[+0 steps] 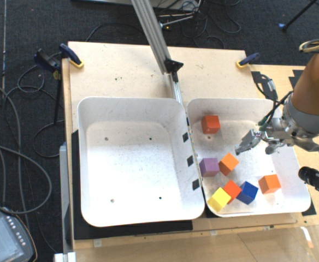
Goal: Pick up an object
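The right bin [290, 146] holds several small blocks. A red-orange block [210, 123] lies near its back left. A purple block [208, 166] and an orange block [229, 162] sit side by side at the left. Along the front are a yellow block [219, 199], a red block [232, 189], a blue block [248, 192] and another orange block [269, 183]. My gripper [248, 143] hangs over the middle of this bin, up and to the right of the orange block by the purple one. I see nothing held in it.
The left bin [94, 146] stands beside the right one, their walls meeting at a shared rim [189, 152]. A slanted metal pole [151, 26] rises from the back of the bench. The grey arm [307, 119] comes in from the right.
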